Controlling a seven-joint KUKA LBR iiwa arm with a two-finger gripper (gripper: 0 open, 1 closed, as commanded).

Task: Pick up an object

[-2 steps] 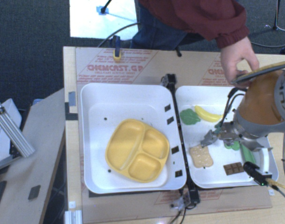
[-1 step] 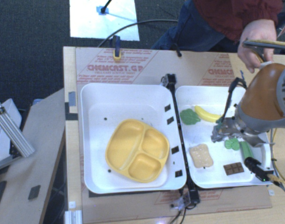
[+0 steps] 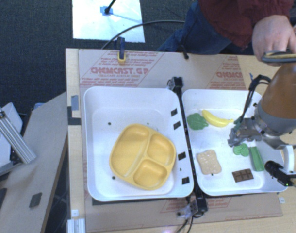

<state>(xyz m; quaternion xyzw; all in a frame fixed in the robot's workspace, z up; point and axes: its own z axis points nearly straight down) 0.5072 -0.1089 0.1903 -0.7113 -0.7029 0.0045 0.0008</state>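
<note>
The grey robot arm with the orange band comes in from the right and covers part of the right white bin. Its dark claw hangs low over that bin, just above a small green toy that is partly hidden. I cannot tell if the claw is apart or together, and nothing can be seen clamped in it.

Near the bin's far edge lie a yellow toy banana and a green leafy toy, touching. Near the front edge sit a tan cracker-shaped toy and a brown chocolate-bar toy. A long green stick toy lies beside the small green one.

The left white bin holds a yellow plastic tray with three parts.

Red words on the counter read "CHEMCAST GP". More red words at the far right corner are cut off. A person in a red top is cut off at the top.
</note>
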